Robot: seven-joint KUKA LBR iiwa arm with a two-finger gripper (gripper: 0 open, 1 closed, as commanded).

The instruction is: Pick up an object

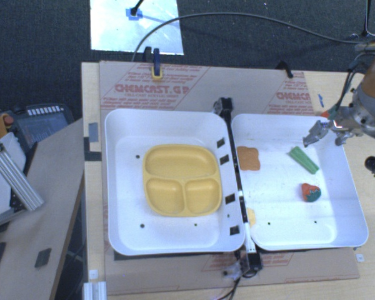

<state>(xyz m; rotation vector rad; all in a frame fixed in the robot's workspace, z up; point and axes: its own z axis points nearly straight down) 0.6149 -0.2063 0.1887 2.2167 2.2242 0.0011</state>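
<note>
A green, elongated plastic block (304, 159) lies slantwise on the floor of the right-hand shallow white bin (347, 227), toward that bin's one o'clock area. From it, at roughly five o'clock and a little apart, sits a small rounded toy coloured red, orange and teal (310, 192). At about nine o'clock from the green block, near the bin's left wall, rests a flat orange-brown square piece shaped like a slice of toast (248, 158). Down at the bin's seven o'clock corner, a small pale yellow item (250, 216) lies against the divider; its shape is too small to make out.

The end effector (327, 134) hangs over the bin's upper right rim, at about two o'clock from the green block and apart from it. Two grey fingers (314, 134) point down and leftward with a visible gap between them, and nothing sits in that gap. Above it the grey arm with its orange band (373, 80) enters from three o'clock.

The left-hand shallow white bin (122, 230) holds a yellow plastic divided tray with three compartments (181, 180), lying flat near the middle. A black hinged strip (232, 180) runs between the two bins. Both bins sit on a brown cardboard sheet printed with red lettering (153, 87), which covers the pale wooden counter (90, 105). At twelve o'clock beyond the counter, a shiny silver sheet (112, 24) lies on dark carpet (37, 42).
</note>
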